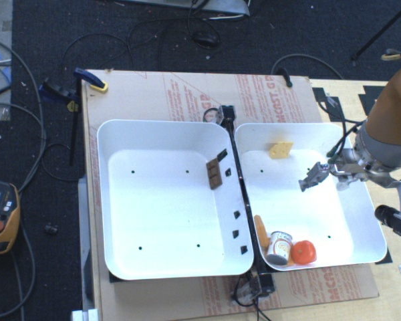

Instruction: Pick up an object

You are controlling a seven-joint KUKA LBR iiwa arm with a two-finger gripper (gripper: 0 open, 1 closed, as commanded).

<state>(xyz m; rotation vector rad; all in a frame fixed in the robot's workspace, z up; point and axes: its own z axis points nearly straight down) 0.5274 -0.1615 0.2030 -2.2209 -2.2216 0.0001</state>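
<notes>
My gripper (313,178) hangs over the middle of the right bin (361,212), reaching in from the right. Nothing shows in it. A yellow wedge-shaped piece (281,150) lies at the far side of that bin, up and to the left of the gripper. In the bin's near left corner lie an orange carrot-like stick (260,230), a small can (279,246) on its side and a red tomato-like ball (304,251). A brown block (214,174) leans against the right wall of the left bin (120,179).
The two bins meet at a dark divider (239,192) with black clips. They rest on a cardboard sheet (187,92). Cables and a yellow-handled tool (93,80) lie beyond the far edge. The grey arm (387,146) comes in at the right.
</notes>
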